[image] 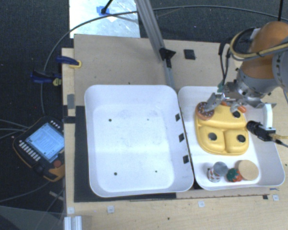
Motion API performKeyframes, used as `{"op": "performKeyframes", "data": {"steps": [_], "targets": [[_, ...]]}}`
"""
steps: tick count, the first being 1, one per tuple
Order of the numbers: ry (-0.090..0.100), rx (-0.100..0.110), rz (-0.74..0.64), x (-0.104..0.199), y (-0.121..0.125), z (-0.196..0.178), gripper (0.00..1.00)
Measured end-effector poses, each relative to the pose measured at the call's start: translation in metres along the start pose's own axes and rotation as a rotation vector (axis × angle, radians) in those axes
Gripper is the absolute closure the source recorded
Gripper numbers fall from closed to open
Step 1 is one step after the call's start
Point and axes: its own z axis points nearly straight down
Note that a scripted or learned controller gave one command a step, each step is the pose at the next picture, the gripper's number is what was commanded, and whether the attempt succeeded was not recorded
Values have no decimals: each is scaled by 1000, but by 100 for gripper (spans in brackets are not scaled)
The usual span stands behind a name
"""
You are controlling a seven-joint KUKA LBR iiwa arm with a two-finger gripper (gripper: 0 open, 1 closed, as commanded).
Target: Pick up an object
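At the far left, off the bench, a handheld control pendant (42,148) lies on the dark floor with its screen lit, and a blue clamp (67,61) grips the bench's left edge. The left bin (98,176) comes next, and just beside it sits the right bin (273,169), which holds all the loose things. A large yellow moulded piece (223,135) with dark round holes fills the middle of that bin; a small brown ring-shaped object (204,110) rests at its upper left corner. Along the bin's near edge lie a small grey and white object (216,170), a green and red one (233,175) and a tan disc (248,169), close together. The gripper (225,101) is low over the far end of the yellow piece, just right of the brown ring, well apart from the three small things. Whether its fingers are spread or pressed together cannot be told. The grey arm (271,56) with its orange band reaches in from the right.
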Motion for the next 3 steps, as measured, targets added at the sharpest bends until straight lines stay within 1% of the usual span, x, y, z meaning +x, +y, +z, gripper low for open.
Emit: {"op": "performKeyframes", "data": {"steps": [1, 2, 3], "targets": [[0, -1, 0, -10, 3, 49, 0], [0, -7, -2, -9, 5, 35, 100], [0, -10, -4, -6, 16, -16, 100]]}}
